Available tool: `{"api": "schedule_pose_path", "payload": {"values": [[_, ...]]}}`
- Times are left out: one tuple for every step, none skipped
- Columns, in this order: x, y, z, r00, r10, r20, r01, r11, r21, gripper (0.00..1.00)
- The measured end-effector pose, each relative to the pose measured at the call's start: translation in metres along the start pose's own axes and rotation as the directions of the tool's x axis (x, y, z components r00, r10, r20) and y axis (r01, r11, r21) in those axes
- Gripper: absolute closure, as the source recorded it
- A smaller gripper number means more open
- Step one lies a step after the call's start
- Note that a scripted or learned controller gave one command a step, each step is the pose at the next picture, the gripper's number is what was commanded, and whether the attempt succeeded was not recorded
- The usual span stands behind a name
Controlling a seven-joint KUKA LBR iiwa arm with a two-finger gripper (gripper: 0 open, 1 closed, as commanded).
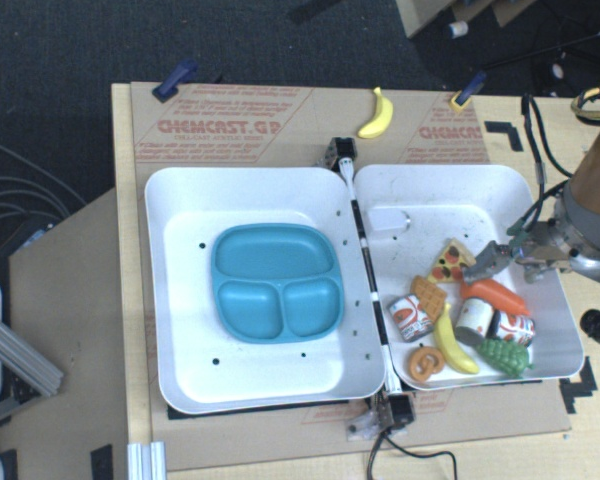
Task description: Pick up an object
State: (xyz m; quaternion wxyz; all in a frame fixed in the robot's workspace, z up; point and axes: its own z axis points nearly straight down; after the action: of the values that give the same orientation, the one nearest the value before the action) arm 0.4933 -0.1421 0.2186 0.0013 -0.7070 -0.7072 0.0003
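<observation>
Orange, red and yellow toy food sits crammed in the lower right part of the right bin (500,183), and that crowding is the main hazard: the gripper (487,258) hangs over the pile's upper edge, just beside the pizza slice (450,261) and the carrot (496,295), and a descent there could wedge a finger between neighbours, nudge them apart, or close on two things at once and lose both. I cannot tell whether it is open or closed from this slant, and nothing shows between its tips, so I judge it empty.

Below the pizza slice lies a waffle (430,296), touching a red and white can (410,317). A second can (473,318) rests against the carrot, with a banana (455,346) slanting beside it, a pretzel (424,364) at the bin's lower rim and a green vegetable piece (505,356) near the right wall. Round cans may roll away under a glancing touch.

The left bin (170,268) holds a blue divided plate (277,281) with nothing in its three compartments. A second banana (377,116) lies on the surface (230,128) beyond the bins, well apart from the arm
</observation>
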Motion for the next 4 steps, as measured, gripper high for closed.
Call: {"api": "schedule_pose_path", "payload": {"values": [[-0.004, 0.029, 0.111, 1.000, 0.001, 0.007, -0.001, 1.000, -0.016, 0.00], [-0.007, 0.103, 0.130, 1.000, -0.001, 0.004, 0.001, 1.000, -0.011, 0.00], [-0.007, 0.104, 0.119, 1.000, -0.001, 0.004, 0.001, 1.000, -0.014, 1.00], [-0.007, 0.104, 0.119, 1.000, -0.001, 0.003, 0.001, 1.000, -0.014, 0.00]]}}
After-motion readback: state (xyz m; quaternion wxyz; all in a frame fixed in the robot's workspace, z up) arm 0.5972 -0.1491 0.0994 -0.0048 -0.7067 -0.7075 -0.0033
